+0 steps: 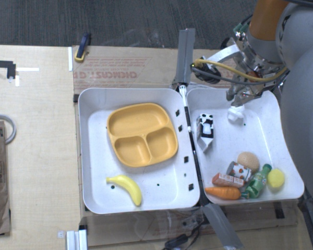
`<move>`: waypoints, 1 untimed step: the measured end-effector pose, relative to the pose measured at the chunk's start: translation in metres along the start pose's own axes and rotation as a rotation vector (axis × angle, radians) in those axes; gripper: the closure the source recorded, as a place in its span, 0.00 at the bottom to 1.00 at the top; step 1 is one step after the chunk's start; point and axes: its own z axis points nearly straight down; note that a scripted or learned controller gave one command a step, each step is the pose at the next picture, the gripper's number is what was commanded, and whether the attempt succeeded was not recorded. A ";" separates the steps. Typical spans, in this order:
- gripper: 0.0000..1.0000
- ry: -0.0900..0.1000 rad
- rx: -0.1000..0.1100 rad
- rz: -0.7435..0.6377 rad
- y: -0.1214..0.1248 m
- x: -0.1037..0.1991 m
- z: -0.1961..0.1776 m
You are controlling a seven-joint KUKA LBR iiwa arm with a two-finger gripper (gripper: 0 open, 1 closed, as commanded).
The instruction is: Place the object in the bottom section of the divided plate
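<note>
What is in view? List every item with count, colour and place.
bins: 2, white, side by side on the bench
plate: 1, yellow, divided, left bin
banana: 1, yellow, left bin, front
carton: 1, black and white, right bin, left side
carrot: 1, orange, right bin, front
bottle: 1, green, right bin, front
lemon: 1, yellow, right bin, front corner
arm: 1, grey with orange band, right
gripper: 1, pale, over right bin's back

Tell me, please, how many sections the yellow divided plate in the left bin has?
3. The divided plate has one large section across its far side and two smaller sections along its near side, one left and one right. None looks hidden.
</note>
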 end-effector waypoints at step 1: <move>1.00 -0.002 0.001 -0.106 -0.075 0.016 0.141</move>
